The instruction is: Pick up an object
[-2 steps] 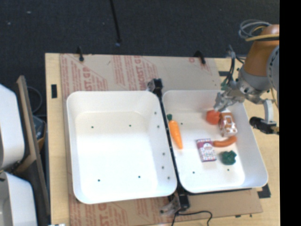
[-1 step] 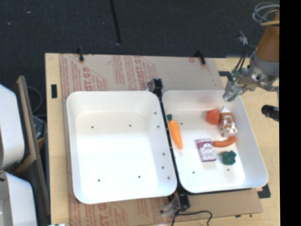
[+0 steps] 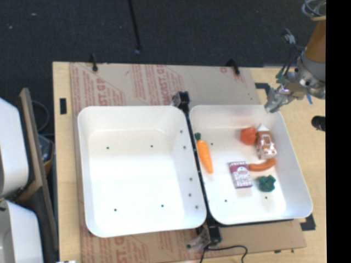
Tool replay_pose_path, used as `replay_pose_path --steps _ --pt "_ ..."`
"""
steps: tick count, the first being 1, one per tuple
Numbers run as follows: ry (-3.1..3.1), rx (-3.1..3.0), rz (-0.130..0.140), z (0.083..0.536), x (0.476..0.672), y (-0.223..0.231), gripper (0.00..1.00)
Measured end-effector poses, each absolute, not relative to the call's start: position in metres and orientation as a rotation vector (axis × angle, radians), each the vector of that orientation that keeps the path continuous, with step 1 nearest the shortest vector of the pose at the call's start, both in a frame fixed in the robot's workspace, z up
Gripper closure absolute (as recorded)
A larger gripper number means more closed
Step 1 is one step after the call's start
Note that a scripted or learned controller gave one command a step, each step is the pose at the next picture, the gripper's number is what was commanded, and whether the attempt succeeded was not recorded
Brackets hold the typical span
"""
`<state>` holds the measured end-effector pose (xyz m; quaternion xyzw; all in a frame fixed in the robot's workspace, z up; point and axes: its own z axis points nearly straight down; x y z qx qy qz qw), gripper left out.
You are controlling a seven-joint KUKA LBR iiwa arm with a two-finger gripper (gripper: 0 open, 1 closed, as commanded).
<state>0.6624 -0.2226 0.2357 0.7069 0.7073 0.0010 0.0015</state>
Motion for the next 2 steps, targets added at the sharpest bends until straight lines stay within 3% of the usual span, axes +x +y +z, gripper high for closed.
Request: replay_pose_path --steps 2 --pt "2.225 2.217 0.003 0.234 0.640 -0.111 1.00"
